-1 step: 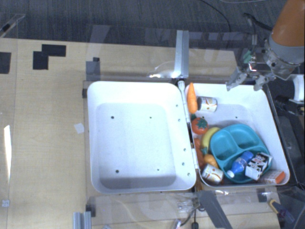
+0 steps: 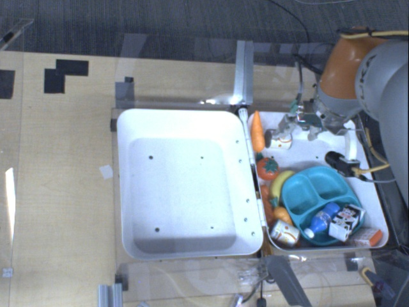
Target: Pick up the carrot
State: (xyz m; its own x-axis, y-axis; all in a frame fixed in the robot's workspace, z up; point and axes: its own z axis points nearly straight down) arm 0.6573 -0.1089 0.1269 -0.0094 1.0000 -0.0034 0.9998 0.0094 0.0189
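Orange and slim, the carrot (image 2: 257, 132) lies lengthwise along the right bin's (image 2: 377, 200) left wall — long axis running near-to-far, up at the far left corner. You'll find the gripper (image 2: 295, 125) just beside it; whether it's open or closed, you cannot tell. Tomato (image 2: 266, 167), banana (image 2: 280, 183) and blue tray (image 2: 323, 194) crowd the near end.

Even, bright overhead light; soft shadows, slight blur, glare on the left bin (image 2: 182, 183).
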